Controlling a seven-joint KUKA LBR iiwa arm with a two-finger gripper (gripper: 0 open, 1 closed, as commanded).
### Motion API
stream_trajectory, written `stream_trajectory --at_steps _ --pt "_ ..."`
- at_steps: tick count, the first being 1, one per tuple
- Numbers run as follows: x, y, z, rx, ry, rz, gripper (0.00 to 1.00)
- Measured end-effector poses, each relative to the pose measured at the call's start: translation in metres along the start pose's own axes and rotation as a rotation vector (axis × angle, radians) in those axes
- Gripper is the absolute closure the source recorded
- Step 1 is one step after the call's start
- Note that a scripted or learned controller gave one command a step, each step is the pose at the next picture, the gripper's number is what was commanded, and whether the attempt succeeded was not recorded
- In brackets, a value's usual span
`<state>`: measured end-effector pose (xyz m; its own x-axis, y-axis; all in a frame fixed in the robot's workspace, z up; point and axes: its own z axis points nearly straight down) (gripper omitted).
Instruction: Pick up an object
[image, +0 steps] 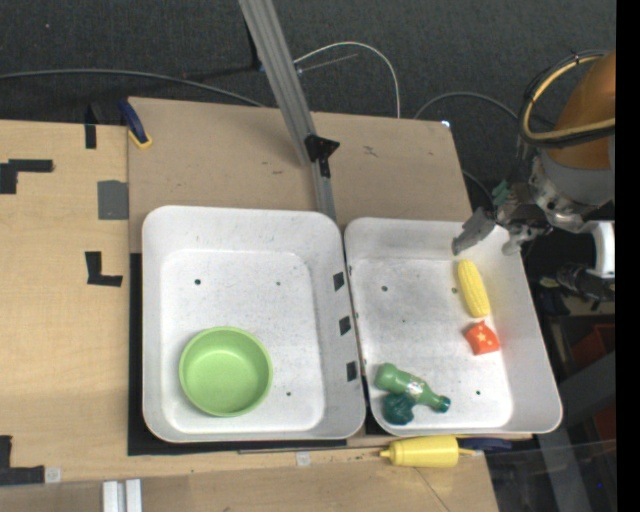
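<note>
Bench (60, 300) was tan board, marked with black tape pieces and one grey patch on its left part. A brown cardboard sheet (250, 160) lay over the far middle, a blue and yellow clip (135, 125) at its far left corner. Dark carpet showed beyond, with thin cables looping across it. A grey metal pole (290, 90) slanted down from the far edge, ending at a black bracket between the bins.

Left bin (240, 230), white and speckled, held a green bowl (226, 371) in its near left corner, upright.

Right bin (400, 250) sat touching the left one along black clips at the seam. It held four things. Yellow corn cob (472, 288) lay lengthwise near the right wall. Orange block (483, 338) sat just near of the cob, slightly apart from it. Green bottle (412, 385) lay on its side at the near wall, a dark teal piece (399, 408) touching it on the near side. All were free in the bin, nothing lifted.

Yellow mustard bottle (425, 452) lay on the bench outside the right bin, against its near rim.

Arm entered from the right, orange band high. Gripper (490, 230) hung over the far right corner of the right bin, just beyond the cob's far end. Grey finger (472, 236) pointed down-left; spread of the fingers could not be told, and nothing was seen between them.
</note>
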<state>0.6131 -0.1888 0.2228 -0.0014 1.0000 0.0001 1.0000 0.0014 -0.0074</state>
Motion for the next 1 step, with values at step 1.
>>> stream_trajectory --at_steps 1 --pt "-0.0006 0.0051 0.0458 -0.001 0.0 0.0 0.0"
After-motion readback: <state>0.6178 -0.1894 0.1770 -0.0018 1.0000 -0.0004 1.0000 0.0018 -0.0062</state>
